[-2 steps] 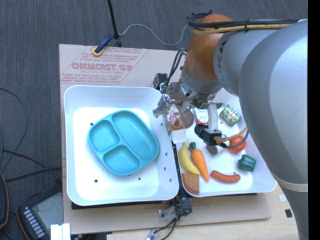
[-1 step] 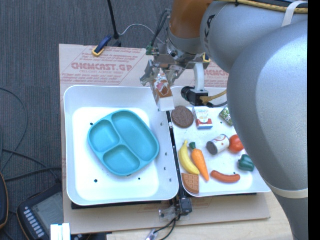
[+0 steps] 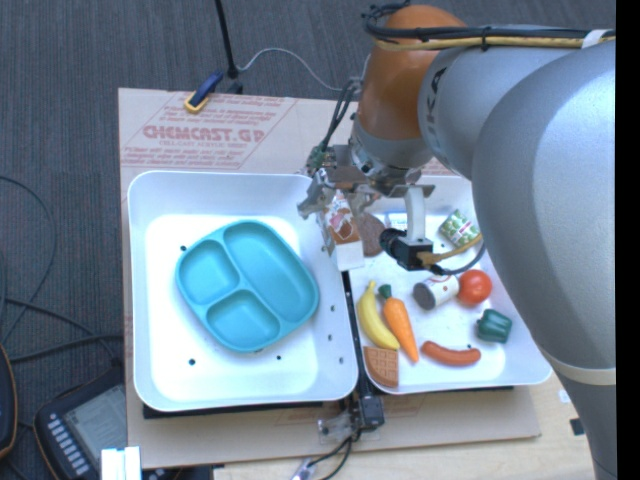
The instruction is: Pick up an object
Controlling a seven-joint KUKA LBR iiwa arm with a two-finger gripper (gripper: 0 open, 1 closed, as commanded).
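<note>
Dark carpet surrounds your bench, where a cardboard sheet (image 3: 200,133) carries two white bins: the left bin (image 3: 140,268) with a blue divided plate (image 3: 248,284), the right bin (image 3: 520,368) with toy food. Your pincer (image 3: 345,230) hangs over the wall between the bins; whether it is apart or together, you cannot tell, and a small brown-and-white item (image 3: 345,226) sits against it, grip unconfirmed. Just below it lie a banana (image 3: 373,316) and carrot (image 3: 400,328); beyond them a sausage (image 3: 450,353), tomato (image 3: 475,286) and green pepper (image 3: 493,325), so you should straddle one piece squarely, clear of neighbours.
</note>
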